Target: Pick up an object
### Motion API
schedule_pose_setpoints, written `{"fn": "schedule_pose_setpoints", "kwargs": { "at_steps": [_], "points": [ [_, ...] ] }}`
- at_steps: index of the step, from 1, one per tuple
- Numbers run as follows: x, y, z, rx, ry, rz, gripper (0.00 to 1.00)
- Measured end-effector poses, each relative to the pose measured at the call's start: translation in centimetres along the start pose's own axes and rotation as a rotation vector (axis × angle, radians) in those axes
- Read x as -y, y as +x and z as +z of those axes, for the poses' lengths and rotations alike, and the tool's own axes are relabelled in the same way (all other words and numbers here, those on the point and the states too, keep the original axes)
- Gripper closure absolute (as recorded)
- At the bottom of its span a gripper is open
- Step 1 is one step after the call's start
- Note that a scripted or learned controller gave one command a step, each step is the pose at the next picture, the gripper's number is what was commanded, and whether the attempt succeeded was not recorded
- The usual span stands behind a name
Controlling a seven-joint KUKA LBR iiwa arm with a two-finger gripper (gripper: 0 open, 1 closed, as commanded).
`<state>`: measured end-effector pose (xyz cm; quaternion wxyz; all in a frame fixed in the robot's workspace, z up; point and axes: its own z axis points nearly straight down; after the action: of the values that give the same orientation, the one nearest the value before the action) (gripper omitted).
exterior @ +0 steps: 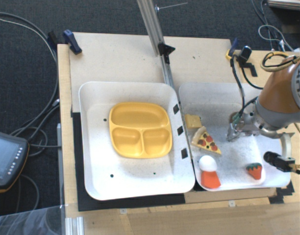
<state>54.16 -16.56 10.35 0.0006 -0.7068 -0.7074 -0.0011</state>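
— While the grey arm with its orange band reaches in from the right, where does the claw sit?

— It sits low over the right bin, near the middle of that bin's floor, just right of the pizza slice toy. A bare strip of bin floor shows between the 2.

— How far open is it?

— That cannot be told. The tip is small and dark against the speckled floor, and the separate parts do not resolve. Nothing can be seen held in it, and whether it touches the floor is also unclear.

— What lies in that bin?

— 4 small things. A tan block rests near the bin's left wall, with the pizza slice toy just below it, the 2 touching or nearly so. Further toward the near edge lies an orange piece with a white ball top. A strawberry toy lies in the near right corner, well apart from the rest.

— And the left bin?

— It holds a yellow divided plate with 3 compartments, lying flat near the bin's middle. Both bins rest side by side on the pale worktop.
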Motion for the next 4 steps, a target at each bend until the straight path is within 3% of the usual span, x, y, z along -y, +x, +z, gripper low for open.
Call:
{"fn": "schedule_pose_setpoints", "kwargs": {
  "at_steps": [2,4],
  "points": [
    [-0.8,0.3,-11.5,0.004,-0.007,-0.001,1.00],
    [-3.8,11.1,-10.0,0.000,-0.001,-0.006,1.00]
  ]
}}
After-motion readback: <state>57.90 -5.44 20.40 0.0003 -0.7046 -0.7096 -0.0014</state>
